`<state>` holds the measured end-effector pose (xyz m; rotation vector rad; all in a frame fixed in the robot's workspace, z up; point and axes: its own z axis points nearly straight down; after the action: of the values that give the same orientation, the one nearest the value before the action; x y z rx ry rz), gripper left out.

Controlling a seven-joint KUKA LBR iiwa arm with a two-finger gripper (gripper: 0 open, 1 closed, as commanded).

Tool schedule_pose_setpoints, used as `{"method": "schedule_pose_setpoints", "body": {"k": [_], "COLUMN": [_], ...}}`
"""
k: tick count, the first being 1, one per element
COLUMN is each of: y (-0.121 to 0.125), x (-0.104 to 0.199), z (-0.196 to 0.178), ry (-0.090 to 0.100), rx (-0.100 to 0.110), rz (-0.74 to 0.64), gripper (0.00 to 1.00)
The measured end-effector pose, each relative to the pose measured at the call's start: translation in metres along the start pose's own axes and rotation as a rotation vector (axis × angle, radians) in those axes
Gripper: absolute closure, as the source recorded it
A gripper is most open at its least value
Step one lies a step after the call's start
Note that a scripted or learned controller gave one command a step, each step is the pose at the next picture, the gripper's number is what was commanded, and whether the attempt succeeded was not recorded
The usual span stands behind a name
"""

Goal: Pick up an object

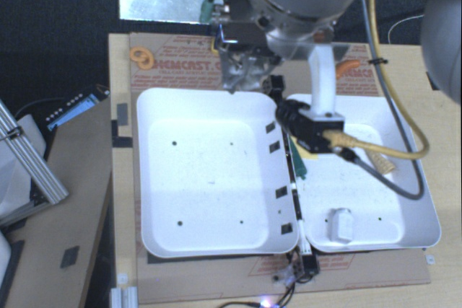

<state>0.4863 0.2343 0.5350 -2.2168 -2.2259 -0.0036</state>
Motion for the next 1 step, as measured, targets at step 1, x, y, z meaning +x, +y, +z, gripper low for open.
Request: {"method": "schedule_pose_setpoints", "body": {"k": [1], "y": [0.0], "x": [0.0], "z": [0.0], "ry": [0.0], "rx": [0.0], "rz": [0.0], "gripper": [1.0]}}
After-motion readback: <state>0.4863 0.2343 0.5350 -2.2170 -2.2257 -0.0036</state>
